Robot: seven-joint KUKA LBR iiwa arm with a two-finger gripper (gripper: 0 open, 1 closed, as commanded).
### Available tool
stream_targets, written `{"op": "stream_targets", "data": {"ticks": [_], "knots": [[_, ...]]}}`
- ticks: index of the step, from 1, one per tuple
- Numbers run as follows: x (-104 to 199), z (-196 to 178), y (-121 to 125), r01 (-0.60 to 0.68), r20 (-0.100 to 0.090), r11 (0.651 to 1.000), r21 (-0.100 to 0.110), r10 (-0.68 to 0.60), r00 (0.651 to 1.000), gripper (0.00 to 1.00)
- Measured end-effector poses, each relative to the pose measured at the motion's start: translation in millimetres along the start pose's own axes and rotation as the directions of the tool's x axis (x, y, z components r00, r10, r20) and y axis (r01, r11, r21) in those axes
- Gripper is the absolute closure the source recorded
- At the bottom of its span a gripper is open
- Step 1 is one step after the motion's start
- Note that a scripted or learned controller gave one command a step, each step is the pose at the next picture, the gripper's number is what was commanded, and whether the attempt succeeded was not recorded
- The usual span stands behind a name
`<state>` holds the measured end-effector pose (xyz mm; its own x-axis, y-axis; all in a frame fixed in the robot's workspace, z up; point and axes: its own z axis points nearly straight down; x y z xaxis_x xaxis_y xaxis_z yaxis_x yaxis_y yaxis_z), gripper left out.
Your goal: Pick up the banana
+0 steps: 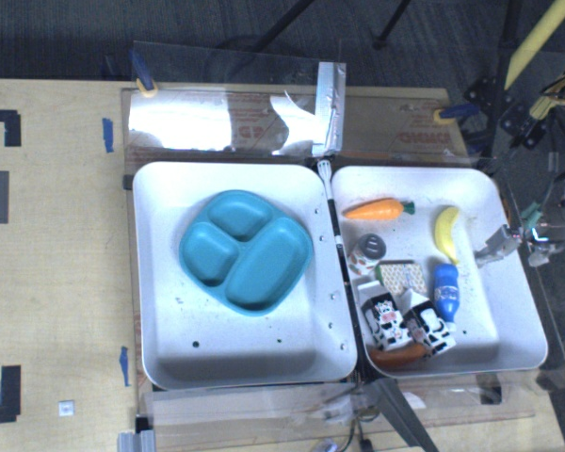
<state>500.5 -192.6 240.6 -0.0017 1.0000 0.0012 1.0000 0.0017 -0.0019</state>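
Banana [446, 233] lies in the right bin [518, 332], in its far right part, with its long side running from far to near. It is yellow and rests flat on the white floor of the bin. To its left, in the far part of the same bin, there is a carrot [374, 210] with a green end pointing right. Just near the banana stands a blue bottle [446, 292] with a white top. Left of the bottle is a small packet with a checked pattern [401, 277], and farther left a dark round lid [371, 247]. In the near part of this bin two black-and-white cow toys [407, 324] lie side by side, and a brown sausage-like piece [396, 353] touches the near wall below them.

The left bin [160, 337] holds a blue divided plate [247, 250] with three compartments.

The gripper [508, 243] is at the right rim of the right bin, near the banana but apart from it, and nothing is seen in it. Whether it is spread or pressed together I cannot tell.
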Motion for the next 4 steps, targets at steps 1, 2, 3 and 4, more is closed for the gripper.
{"op": "stream_targets", "data": {"ticks": [1,2,3,4], "knots": [[29.9,78.0,56.3,0.096,0.000,0.995,0.001,-0.096,0.995,0.00],[-7.3,153.6,111.7,0.110,0.002,0.994,-0.008,-0.110,0.994,0.00],[-7.6,142.7,112.9,0.111,0.006,0.994,-0.012,-0.111,0.994,1.00],[37.6,147.9,149.1,0.013,0.001,1.000,0.006,-0.013,1.000,1.00]]}}
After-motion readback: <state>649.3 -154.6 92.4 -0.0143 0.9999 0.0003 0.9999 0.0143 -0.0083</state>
